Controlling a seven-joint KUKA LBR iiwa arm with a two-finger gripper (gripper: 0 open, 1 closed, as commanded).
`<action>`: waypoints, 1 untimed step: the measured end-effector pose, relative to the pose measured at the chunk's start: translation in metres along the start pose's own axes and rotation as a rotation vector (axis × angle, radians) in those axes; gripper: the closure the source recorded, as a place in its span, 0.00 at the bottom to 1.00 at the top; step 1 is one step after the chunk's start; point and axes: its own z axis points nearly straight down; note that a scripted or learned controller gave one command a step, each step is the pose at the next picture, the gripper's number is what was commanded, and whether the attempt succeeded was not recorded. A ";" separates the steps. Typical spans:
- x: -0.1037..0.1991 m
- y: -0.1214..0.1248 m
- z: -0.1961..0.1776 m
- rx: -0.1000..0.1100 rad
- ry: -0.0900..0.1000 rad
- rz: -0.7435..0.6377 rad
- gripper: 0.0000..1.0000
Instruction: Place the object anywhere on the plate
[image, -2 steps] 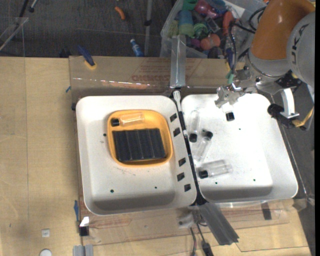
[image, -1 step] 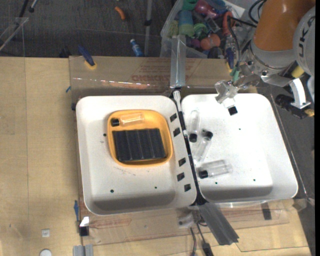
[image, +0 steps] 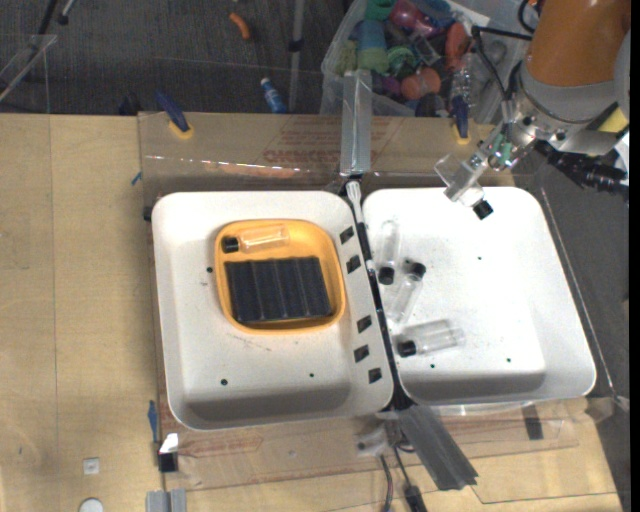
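Camera view showed the gripper (image: 490, 160) above the back edge of the right bin (image: 520, 300); whether it was clamped or released could not be told. Beyond it, three clear vials (image: 430, 337) with black caps lay near that bin's left wall. In the left bin (image: 185, 330), one vial (image: 262, 238) lay on the plate (image: 222, 285), at its far edge.

Setting: robotics laboratory. Evidence: plywood bench (image: 60, 250); left white bin (image: 190, 350) and right white bin (image: 500, 300) set side by side; grey-and-orange industrial arm (image: 570, 50); clear tub of coloured toys (image: 410, 45); trailing cables (image: 395, 488).
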 end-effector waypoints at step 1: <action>-0.021 -0.019 -0.010 0.000 -0.001 -0.032 1.00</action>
